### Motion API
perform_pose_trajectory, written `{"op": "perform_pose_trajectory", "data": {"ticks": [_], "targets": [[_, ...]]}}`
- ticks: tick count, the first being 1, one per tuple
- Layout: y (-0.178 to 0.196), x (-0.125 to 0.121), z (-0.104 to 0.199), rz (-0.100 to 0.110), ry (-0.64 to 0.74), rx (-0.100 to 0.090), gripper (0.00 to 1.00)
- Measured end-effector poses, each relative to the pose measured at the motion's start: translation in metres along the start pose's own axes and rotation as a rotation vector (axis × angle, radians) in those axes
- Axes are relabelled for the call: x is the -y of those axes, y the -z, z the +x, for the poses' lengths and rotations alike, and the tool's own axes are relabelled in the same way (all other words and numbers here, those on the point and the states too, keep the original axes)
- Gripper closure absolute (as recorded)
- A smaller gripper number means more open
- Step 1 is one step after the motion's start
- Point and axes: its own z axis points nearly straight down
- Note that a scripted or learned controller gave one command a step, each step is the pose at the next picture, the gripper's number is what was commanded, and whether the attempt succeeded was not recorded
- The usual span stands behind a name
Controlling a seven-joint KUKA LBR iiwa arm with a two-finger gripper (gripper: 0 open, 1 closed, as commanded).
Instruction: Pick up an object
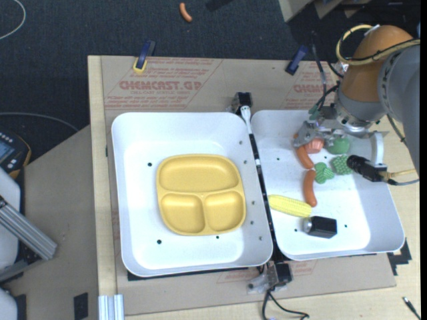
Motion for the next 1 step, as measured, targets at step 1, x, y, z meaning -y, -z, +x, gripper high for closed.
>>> {"op": "perform_pose_trajectory", "data": {"ticks": [1], "targets": [[0.0591,-0.0108,0.0021,-0.013,0.001,0.001,1.0]]}}
